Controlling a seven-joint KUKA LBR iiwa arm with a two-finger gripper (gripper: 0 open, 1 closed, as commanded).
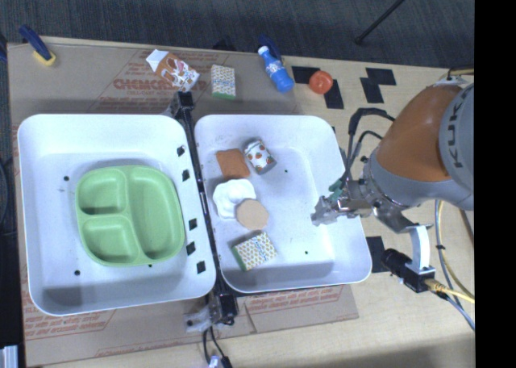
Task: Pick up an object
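A cardboard-covered bench [105, 76] carries two shallow white bins side by side, with a dark floor beyond it.

Camera view: the left bin [40, 197] holds a green divided tray [129, 215]. The right bin [310, 156] holds the candidates for picking: a brown square piece [232, 164], a small patterned ball-like object [258, 156], a white lump [232, 194] touching a tan disc [252, 215], and a patterned green-edged block [255, 251] near the front wall. All lie in the bin's left half. The gripper [326, 211] hangs low over the bin's right side, near the right wall and well apart from every object; nothing is between its tips, and whether it is spread or closed I cannot tell at this size.

The likely failure is an empty close: from here the tool meets only bare bin floor. A second risk is the right wall, which sits just beside the tool and could be struck in a descent. If it travels left, the touching white lump and tan disc invite a double or glancing grip.
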